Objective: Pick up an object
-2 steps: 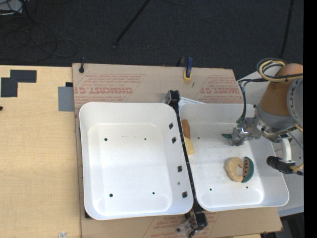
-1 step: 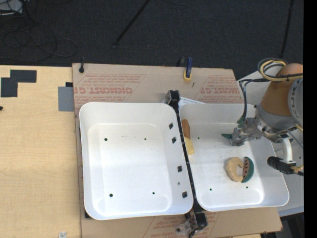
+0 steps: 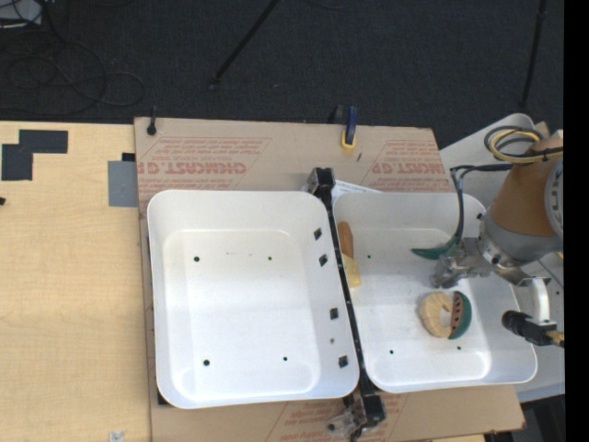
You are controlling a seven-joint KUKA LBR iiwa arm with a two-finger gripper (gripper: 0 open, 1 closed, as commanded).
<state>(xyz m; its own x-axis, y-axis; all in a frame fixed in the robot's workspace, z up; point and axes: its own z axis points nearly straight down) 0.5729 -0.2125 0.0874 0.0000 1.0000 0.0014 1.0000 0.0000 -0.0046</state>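
In the right bin (image 3: 497,368) lies a tan, rounded object with a dark green rim (image 3: 445,313). My gripper (image 3: 452,272) hangs just above and behind it, coming in from the right below the arm's orange band (image 3: 521,203). A teal curved piece (image 3: 431,250) sticks out to the left at the gripper's tip; I cannot tell whether it is held. An orange-brown stick with a yellow end (image 3: 347,251) lies along the right bin's left wall.
The left bin (image 3: 175,219) stands beside the right one, with a black clamp strip (image 3: 333,274) between them. Both rest on cardboard (image 3: 230,159) on the wooden bench. Cables (image 3: 511,140) loop above the arm at the right.
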